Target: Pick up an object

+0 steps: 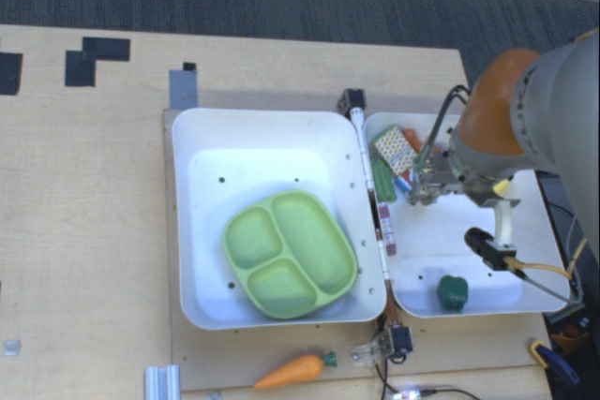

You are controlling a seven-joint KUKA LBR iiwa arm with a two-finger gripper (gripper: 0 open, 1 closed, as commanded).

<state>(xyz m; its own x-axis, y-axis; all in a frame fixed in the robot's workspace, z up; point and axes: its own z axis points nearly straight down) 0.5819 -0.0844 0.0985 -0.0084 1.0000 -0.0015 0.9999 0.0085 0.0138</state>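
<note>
1. A toy carrot (292, 372) lies on the bench (84, 248), outside both bins.
2. A green pepper (452, 292) rests near the right bin's (539, 300) front wall, within reach.
3. A green divided plate (290, 253) sits in the left bin (187, 201).
4. The gripper (424, 185) hovers beside a packet (394, 147), apparently seeking a pick; its state cannot be told.

No text, brand, number or sign can be read. The small patterned packet (395, 146) in the right white plastic bin (534, 295) carries printing, and so does the narrow strip (385, 229) between the bins, but both are too small to make out.
</note>
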